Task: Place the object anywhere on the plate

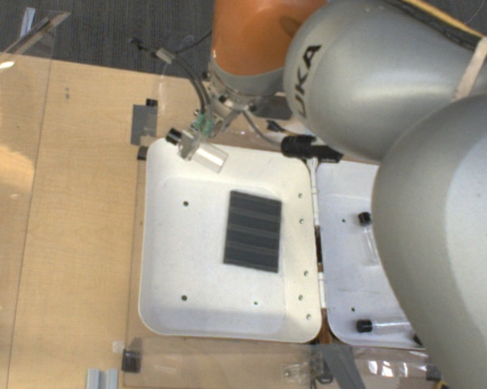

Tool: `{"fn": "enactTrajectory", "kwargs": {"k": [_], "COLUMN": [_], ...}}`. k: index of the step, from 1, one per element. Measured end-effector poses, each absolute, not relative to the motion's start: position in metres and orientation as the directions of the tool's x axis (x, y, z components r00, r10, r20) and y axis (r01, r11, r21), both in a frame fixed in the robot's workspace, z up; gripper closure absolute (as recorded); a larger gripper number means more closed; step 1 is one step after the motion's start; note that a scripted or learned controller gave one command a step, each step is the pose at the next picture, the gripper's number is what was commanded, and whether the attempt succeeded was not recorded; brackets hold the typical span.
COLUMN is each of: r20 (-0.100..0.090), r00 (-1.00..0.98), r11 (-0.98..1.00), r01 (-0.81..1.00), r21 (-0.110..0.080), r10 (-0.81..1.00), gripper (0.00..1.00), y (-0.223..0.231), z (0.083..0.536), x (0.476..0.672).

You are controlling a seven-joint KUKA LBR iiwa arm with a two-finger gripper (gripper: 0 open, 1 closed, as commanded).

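Camera view from above the desk point(64, 216): a dark ribbed plate point(253, 231) lies flat in the middle of the left bin point(178, 260). The grey-and-orange arm point(380, 83) holds its pincer point(202, 131) beyond the plate's far-left corner, above the bin's rim; whether the pincer is wide or narrow cannot be told. Right of the plate, in the right bin point(347, 266), lie two clear tubes with black caps, one point(366, 221) level with the plate, the other point(376, 326) nearer the camera, both well apart from the plate

Dark grey ribbed rectangular plate point(253, 231), flat, in the left bin's point(178, 264) middle.
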State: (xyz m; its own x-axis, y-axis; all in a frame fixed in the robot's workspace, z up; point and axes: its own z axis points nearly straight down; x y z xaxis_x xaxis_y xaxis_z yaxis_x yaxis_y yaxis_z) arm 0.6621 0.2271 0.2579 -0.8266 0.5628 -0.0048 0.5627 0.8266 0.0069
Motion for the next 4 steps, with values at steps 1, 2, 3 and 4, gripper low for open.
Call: {"fn": "enactTrajectory", "kwargs": {"k": [1,2,3,4], "r20": [-0.010,-0.006,-0.008,-0.011], "r00": [-0.999,-0.970,-0.961,-0.976], "r11": [0.999,0.970,0.961,0.977], "r01": [0.047,0.242,0.276,-0.215], "r21": [0.006,0.005,0.007,0.003], "r10": [0.048,0.242,0.276,-0.215], "gripper": [1.00,1.00,1.00,1.00], "y": [0.236,0.236,0.233,0.236], "z": [0.278,0.219,0.240,0.229], "x": [0.661,0.664,0.663,0.662]}}
